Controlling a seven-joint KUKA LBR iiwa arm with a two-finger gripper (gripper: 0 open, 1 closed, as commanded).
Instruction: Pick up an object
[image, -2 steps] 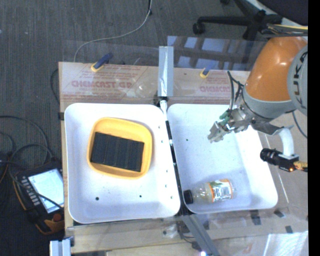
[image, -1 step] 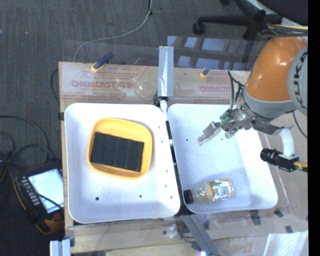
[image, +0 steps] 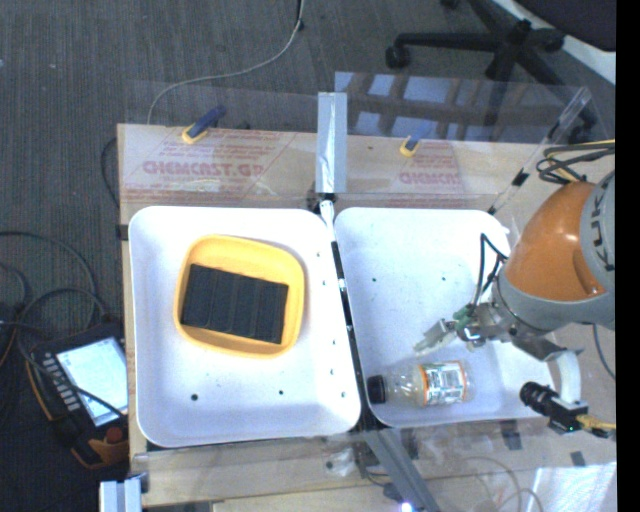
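Hovering over the right bin (image: 420, 240), the hand (image: 447, 332) is sitting just above the small bottle (image: 425, 384), a little toward one o'clock from it, and I cannot tell from this slanted view if it is open or closed. Nothing is showing between its tips, so I judge that the pick is not done yet.

Going from the left: on the floor at nine o'clock of the surface (image: 240, 165) a tablet-like device (image: 85, 375) is lying among cables. In the left bin (image: 150, 330) a yellow tray (image: 242, 296) is resting, with a dark ridged block (image: 236, 303) lying flat inside it. Both are well apart from the hand and seem untouched.

In the right bin the bottle is lying on its side near the six o'clock wall, its dark cap (image: 376, 388) pointing to nine o'clock, its orange label facing up. It is resting on the bin floor, not lifted.

At three o'clock the orange and grey arm (image: 565, 260) is reaching in.

So, as I judge it, the approach is nearly complete, while the descent, the closing on the bottle and the lift are all remaining. The round, clear body may roll or slip when it is being squeezed.
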